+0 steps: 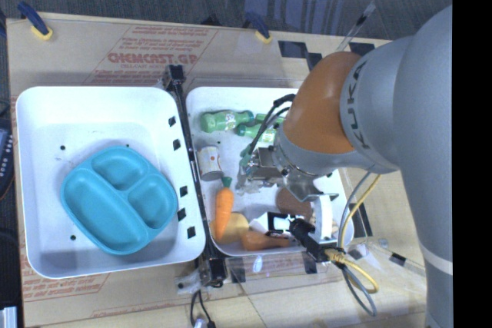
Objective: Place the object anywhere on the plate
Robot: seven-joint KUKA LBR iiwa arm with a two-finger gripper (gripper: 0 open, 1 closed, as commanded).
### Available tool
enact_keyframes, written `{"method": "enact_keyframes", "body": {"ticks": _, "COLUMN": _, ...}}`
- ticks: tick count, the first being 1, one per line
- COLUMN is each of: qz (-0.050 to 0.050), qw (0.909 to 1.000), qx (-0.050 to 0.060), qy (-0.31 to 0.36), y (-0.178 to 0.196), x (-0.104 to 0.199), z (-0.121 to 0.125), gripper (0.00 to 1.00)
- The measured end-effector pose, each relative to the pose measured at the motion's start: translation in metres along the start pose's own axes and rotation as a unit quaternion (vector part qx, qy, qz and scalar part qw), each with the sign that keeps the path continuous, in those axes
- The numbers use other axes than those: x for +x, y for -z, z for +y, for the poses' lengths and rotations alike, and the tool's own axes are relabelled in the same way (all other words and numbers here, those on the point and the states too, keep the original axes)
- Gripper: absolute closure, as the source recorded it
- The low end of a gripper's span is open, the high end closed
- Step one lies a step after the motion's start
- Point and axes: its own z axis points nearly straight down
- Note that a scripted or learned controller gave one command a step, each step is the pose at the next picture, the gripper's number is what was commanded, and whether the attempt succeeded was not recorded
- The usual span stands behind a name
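A blue divided plate lies in the left bin, with nothing on it. The arm reaches over the right bin, and my gripper hangs low over the bin's middle. An orange carrot lies just below and left of it. A green bottle lies on its side at the back of that bin. Nothing shows as held.
A small pale can stands by the right bin's left wall. A yellowish piece and a brown piece lie by the front wall beside the carrot. A brown round thing sits partly under the wrist. A black divider separates the bins.
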Motion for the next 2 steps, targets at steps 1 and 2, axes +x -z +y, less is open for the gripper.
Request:
{"method": "enact_keyframes", "body": {"ticks": 1, "qz": 0.0, "qw": 0.992, "qx": -0.001, "qy": -0.126, "y": -0.0102, "x": 0.0592, "z": -0.0059, "gripper": 1.0}}
{"method": "enact_keyframes", "body": {"ticks": 2, "qz": 0.0, "qw": 0.992, "qx": -0.001, "qy": -0.126, "y": -0.0102, "x": 0.0589, "z": -0.0059, "gripper": 0.0}}
